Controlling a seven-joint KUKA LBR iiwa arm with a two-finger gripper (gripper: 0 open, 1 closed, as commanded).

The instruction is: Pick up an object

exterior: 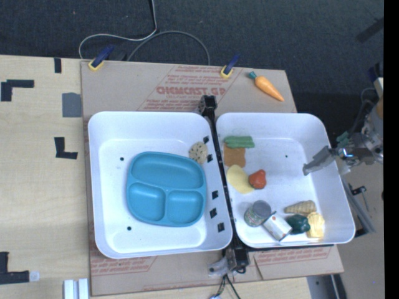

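The right bin [312, 126] holds several small toy items: a green piece [239, 142] on a brown slab [234, 157], a yellow lemon shape [237, 179], a red piece [257, 179], a grey can [257, 213], a silver-white item [276, 227], a dark green piece [299, 223], a tan ridged piece [301, 207] and a yellow corn-like piece [315, 224]. My gripper [317, 161] reaches in over the right bin's right rim, above the bin floor and right of the red piece. Nothing shows held in it.
The left bin [106, 129] holds a blue divided plate [166, 189] and a speckled cookie [198, 151] near the divider. An orange carrot [267, 86] lies on the cardboard behind the right bin. Cables run along the back.
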